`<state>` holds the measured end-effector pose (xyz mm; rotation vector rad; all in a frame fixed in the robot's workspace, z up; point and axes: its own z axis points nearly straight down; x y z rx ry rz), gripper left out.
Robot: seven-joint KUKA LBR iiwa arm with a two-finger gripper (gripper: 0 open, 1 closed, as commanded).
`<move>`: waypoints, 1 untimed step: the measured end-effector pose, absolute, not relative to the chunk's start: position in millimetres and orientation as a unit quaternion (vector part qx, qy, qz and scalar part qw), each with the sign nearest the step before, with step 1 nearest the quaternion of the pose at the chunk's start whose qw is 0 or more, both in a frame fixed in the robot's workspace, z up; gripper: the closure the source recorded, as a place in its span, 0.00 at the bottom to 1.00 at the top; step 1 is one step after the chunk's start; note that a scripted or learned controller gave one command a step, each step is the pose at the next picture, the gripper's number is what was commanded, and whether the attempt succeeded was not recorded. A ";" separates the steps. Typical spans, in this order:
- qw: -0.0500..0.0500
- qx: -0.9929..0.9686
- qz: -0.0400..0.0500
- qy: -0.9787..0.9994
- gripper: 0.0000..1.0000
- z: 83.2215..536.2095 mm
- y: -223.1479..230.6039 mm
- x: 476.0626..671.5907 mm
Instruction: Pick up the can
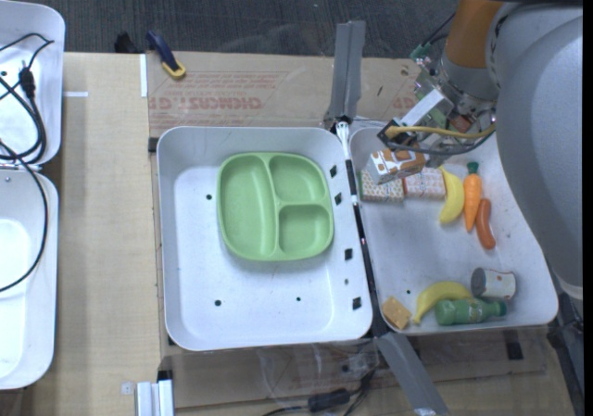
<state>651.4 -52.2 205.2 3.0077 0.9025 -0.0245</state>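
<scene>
Can [493, 283] lies on its side near the right bin's [398, 247] front, beside the green bottle [471, 310]. It seems light, stiff and slippery, so gripping across its round body looks best.

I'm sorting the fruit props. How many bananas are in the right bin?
2. One banana lies beside the carrot near the bin's middle; the other banana lies at the front, by the green bottle. The arm may hide more.
</scene>
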 end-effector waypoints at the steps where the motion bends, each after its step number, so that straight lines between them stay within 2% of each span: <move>1: 0.001 0.957 -0.010 0.290 1.00 212.6 -52.1 651.1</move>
